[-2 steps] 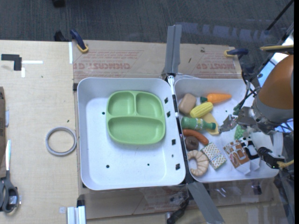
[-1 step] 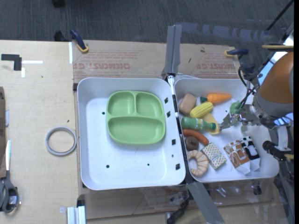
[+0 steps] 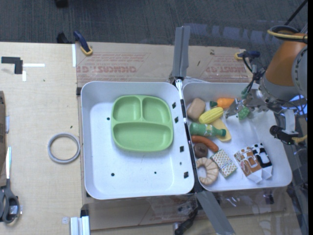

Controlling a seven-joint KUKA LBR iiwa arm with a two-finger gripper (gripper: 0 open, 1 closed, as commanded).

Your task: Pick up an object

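Now approach step: gripper point(image 3: 243, 110) low in right bin point(image 3: 279, 180), near carrot point(image 3: 225, 102) and corn point(image 3: 211, 115). Grip state: cannot tell. Next: secure one item, lift.

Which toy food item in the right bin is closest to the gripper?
The orange carrot, lying just left of the gripper; the corn lies farther left.

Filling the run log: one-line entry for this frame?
hand low over right bin, near green toy | grasp unconfirmed | green plate in left bin
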